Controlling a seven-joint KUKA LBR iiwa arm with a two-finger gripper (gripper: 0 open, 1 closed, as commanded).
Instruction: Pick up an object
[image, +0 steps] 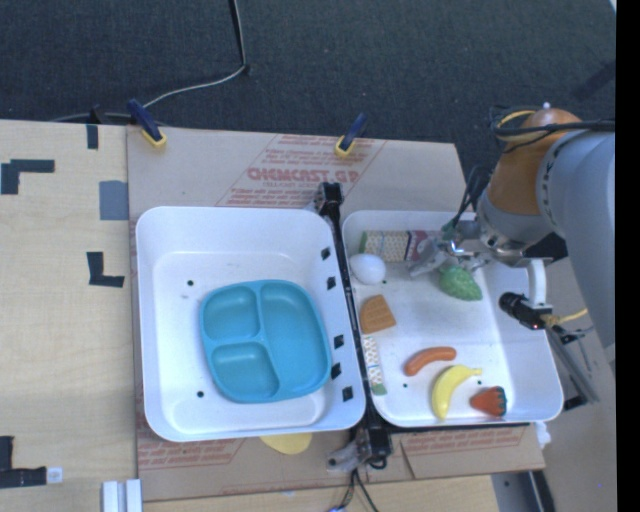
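The right bin (520, 345) holds several toy foods. A green leafy vegetable (461, 283) lies near its far right side. My gripper (441, 256) hangs low over the bin's far part, just left of and touching or nearly touching the green vegetable. A striped small box (387, 244) lies left of the gripper, with a white egg (368, 268) below it. A brown toast slice (377, 314) sits by the bin's left wall. Toward the near edge lie a red sausage (430, 359), a yellow banana (451, 389) and a red strawberry (489, 401).
The left bin (165, 300) holds a blue divided plate (265, 338). A black divider with clips (340, 290) runs between the bins. The grey arm with its orange band (520, 170) comes in over the right bin's far right corner. Something yellow (288, 443) pokes out under the left bin's near edge.
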